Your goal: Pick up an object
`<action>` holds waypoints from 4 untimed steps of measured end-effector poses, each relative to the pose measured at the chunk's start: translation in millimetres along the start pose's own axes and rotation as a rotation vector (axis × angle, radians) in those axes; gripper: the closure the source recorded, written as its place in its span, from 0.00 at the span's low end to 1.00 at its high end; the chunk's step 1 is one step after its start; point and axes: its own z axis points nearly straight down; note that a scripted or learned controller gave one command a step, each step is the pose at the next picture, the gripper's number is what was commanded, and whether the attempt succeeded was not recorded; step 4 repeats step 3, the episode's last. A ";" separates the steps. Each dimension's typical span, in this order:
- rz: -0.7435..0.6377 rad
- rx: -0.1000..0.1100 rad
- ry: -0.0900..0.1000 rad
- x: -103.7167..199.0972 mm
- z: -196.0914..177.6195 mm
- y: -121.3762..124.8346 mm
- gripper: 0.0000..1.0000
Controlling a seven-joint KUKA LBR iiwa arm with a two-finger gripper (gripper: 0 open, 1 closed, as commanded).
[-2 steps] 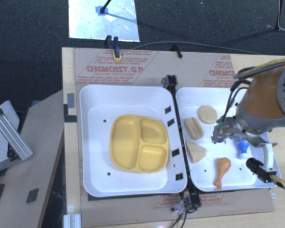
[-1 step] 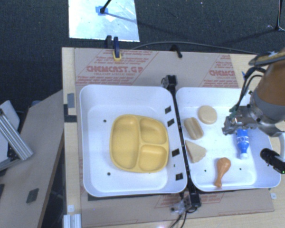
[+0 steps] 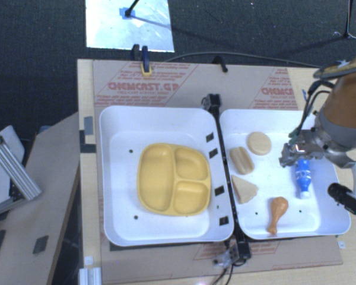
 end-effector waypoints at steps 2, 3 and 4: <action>-0.005 0.002 0.002 107.8 18.0 17.6 1.00; -0.007 0.000 0.003 163.3 12.4 35.7 1.00; -0.007 0.000 0.003 163.3 12.4 35.7 1.00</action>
